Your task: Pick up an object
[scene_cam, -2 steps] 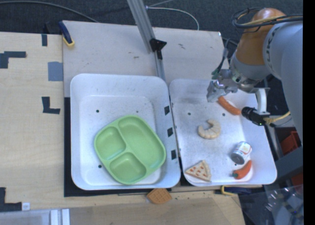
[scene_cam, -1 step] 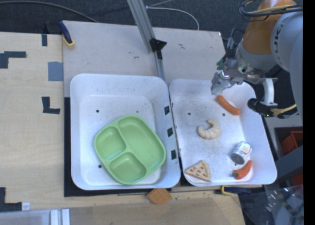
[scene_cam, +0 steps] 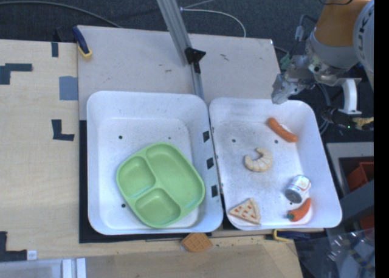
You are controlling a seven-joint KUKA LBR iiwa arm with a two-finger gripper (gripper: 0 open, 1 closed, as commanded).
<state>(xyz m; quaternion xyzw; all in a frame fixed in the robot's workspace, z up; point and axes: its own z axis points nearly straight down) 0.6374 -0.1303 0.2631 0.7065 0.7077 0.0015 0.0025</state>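
The right bin (scene_cam: 234,112) holds a sausage (scene_cam: 282,129) near its far edge, a pale croissant-shaped piece (scene_cam: 259,160) in the middle, a small silver can (scene_cam: 297,188) at the near right, a red-orange chili (scene_cam: 301,210) beside the can, and a pizza slice (scene_cam: 245,211) at the near left. My gripper (scene_cam: 281,93) hangs over the bin's far right rim, just above and behind the sausage. Nothing shows between its tips.
The left bin (scene_cam: 103,112) holds a green divided plate (scene_cam: 160,183). A slanted metal pole (scene_cam: 176,21) rises behind the bins. A small brown cracker (scene_cam: 196,243) lies on the bench in front of the bins.
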